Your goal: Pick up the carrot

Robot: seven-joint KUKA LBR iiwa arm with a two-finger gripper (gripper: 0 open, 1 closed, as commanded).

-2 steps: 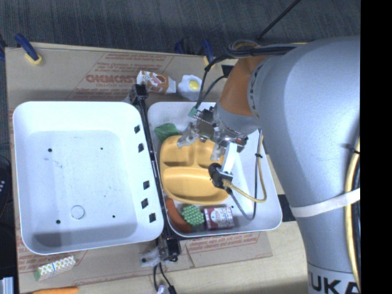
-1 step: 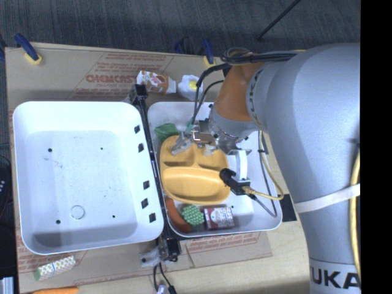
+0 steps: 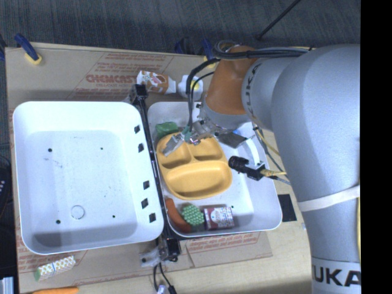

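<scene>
Claw (image 3: 187, 136) hovers over the yellow tray (image 3: 195, 170) in the right bin (image 3: 269, 210); grip state can't tell. Carrot (image 3: 172, 213) lies at the bin's front-left, beside a green toy (image 3: 192, 214). Risk: grabbing the tray or toy instead.

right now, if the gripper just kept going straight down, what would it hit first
Most likely the yellow divided plate: the gripper hangs over its top edge in the right bin. Depth is unclear from this slanted view, so the green thing beside it is possible.

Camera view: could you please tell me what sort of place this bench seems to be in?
Probably a robot lab test bench: two white bins sit clipped side by side on cardboard, a grey arm reaches over the toy food, including a yellow tray and carrot.
</scene>
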